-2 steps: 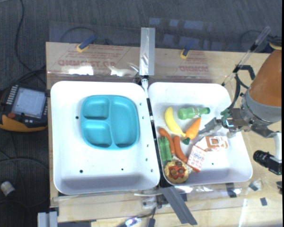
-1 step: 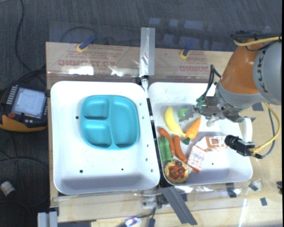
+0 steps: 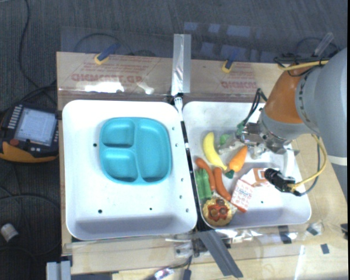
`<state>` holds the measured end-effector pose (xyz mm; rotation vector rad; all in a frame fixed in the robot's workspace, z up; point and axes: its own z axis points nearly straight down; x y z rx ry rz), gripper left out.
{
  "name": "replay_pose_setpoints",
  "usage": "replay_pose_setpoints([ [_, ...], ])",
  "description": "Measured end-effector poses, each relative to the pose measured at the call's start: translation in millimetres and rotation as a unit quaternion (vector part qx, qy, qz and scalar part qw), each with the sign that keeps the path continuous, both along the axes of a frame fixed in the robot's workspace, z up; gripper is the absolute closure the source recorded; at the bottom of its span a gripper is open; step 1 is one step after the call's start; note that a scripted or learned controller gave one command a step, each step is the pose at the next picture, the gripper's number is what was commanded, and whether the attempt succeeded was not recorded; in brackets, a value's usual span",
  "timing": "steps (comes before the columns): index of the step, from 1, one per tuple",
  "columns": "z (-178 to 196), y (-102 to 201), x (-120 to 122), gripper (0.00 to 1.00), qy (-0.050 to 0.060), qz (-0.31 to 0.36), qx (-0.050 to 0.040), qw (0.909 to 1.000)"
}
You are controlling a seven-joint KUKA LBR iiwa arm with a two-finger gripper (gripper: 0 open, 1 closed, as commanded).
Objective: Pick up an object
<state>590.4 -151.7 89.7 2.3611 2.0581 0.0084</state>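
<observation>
White plastic bins, two of them, sit side by side: the left bin (image 3: 81,214) holds one turquoise three-compartment tray (image 3: 134,149). The right bin (image 3: 280,212) holds one yellow toy banana (image 3: 212,149), carrots and other toys, partly hidden beneath the claw (image 3: 252,147), its grip impossible to make out.
</observation>
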Motion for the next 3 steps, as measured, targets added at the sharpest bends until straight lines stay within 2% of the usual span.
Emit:
replay_pose_setpoints([
  [1,10.6,1.7,1.1,1.00,-0.001,0.000,0.0021,1.0000],
  [2,32.1,12.2,-39.4,1.00,0.007,0.047,0.0010,0.9989],
  [3,93.1,105.7,-22.0,1.00,0.006,0.127,0.0021,0.9919],
])
